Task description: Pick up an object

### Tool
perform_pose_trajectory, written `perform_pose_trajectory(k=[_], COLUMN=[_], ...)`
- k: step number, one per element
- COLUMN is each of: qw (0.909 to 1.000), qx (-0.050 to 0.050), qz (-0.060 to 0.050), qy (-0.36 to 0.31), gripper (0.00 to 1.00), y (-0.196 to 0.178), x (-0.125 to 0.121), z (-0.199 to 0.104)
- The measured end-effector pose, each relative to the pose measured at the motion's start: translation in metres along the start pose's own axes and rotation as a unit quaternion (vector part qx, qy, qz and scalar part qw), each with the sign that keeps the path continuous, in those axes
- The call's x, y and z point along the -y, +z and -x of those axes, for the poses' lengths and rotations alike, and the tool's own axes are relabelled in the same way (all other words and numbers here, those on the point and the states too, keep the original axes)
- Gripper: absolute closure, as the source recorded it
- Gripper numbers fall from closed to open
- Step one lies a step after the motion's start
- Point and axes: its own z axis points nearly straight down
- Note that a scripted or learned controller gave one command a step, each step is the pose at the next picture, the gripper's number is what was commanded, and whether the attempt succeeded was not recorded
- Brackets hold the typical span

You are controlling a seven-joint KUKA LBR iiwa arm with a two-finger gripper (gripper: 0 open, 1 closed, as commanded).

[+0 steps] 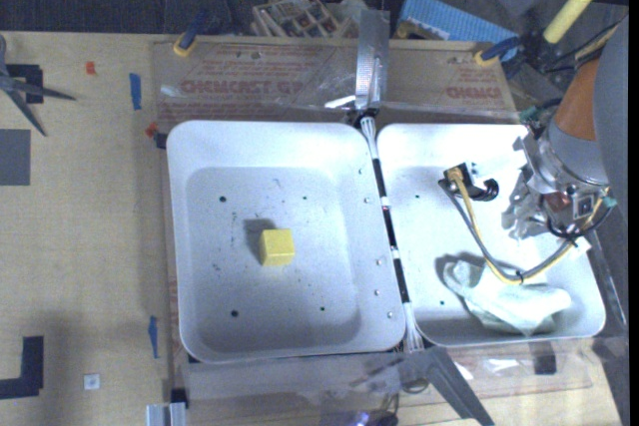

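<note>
A small yellow cube (278, 245) lies near the middle of the left bin (200, 155). A crumpled white cloth-like thing (509, 300) lies in the front part of the right bin (419, 150). My gripper (529, 212) hangs over the right side of the right bin, a little behind the white thing and apart from it. Nothing shows held in it.
The two white bins sit side by side with a shared rim (387, 224) between them. Cardboard (260, 80) lies behind the bins, and blue clips (135, 91) dot the wooden bench on the left.
</note>
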Motion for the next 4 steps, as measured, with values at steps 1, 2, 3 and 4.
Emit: perform_pose_trajectory(k=[1, 2, 3, 4], qw=[0.9941, 0.9998, 0.9998, 0.9998], qx=[0.000, 0.001, 0.002, 0.003], qz=[0.001, -0.001, -0.001, -0.002], qy=[-0.108, 0.019, 0.018, 0.017], gripper=[1.00, 1.00, 1.00, 1.00], y=[-0.100, -0.053, -0.062, -0.071], x=[-0.004, -0.043, -0.043, -0.042], z=[0.056, 0.068, 0.067, 0.067])
